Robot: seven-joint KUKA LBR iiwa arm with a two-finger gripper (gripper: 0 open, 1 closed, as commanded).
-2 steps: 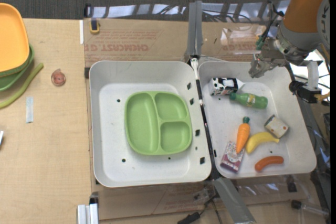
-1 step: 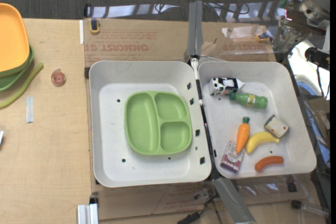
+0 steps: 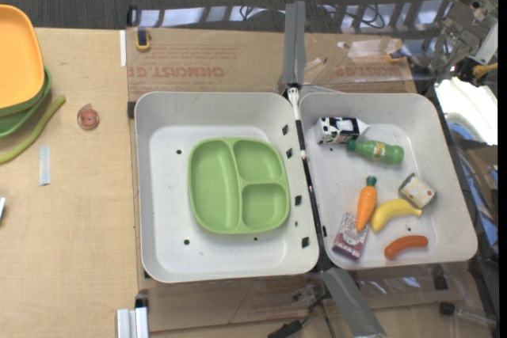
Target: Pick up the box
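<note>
A small pink and white box lies flat near the front edge of the right bin, just left of an orange carrot. A second boxy item, a small beige block with dark marks, sits toward the bin's right side above a yellow banana. Grey and white arm hardware stands at the top right corner, well behind the right bin and far from both boxes.
The right bin also holds a black and white toy cow, a green bottle and a red sausage. A green divided plate lies in the left bin. Orange and green plates are stacked at far left.
</note>
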